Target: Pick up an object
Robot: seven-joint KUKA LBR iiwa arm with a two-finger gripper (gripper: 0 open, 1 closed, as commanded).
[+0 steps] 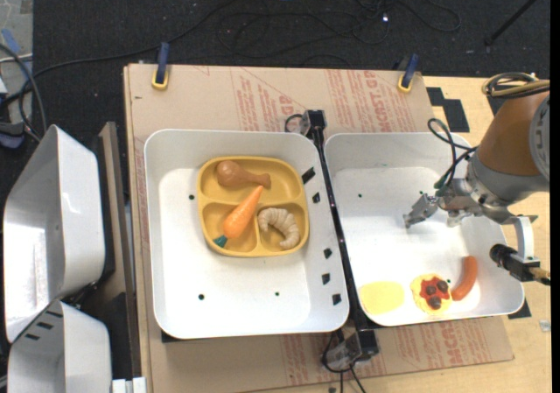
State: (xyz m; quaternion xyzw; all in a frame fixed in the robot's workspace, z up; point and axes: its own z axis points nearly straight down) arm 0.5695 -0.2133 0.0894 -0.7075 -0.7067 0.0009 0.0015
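1. The surface (262, 89) carries two shallow white bins side by side; the right bin (376, 150) serves as the landmark for every position below.
2. The claw (420, 210) hangs over the right bin's floor, about mid-depth and toward the bin's right half. The grey arm with its orange band (516, 142) enters over the bin's right wall.
3. Claw state: cannot tell. The tip is small and dark against the white floor.
4. Nothing is visibly held at the claw tip.
5. Objects in the right bin all lie along its near edge, apart from the claw:
   - an orange sausage (465, 278), tilted, at the near right corner, nearer the camera than the claw and to its right;
   - a small pizza slice (432, 291) with red toppings, just left of the sausage, almost touching it;
   - a flat yellow disc (382, 297), left of the pizza slice, near the bin's near left corner.
6. Left of the right bin, the left bin (175, 234) holds a yellow divided plate (210, 174) with a drumstick (241, 175), a carrot (242, 214) and a pale shrimp (280, 225).
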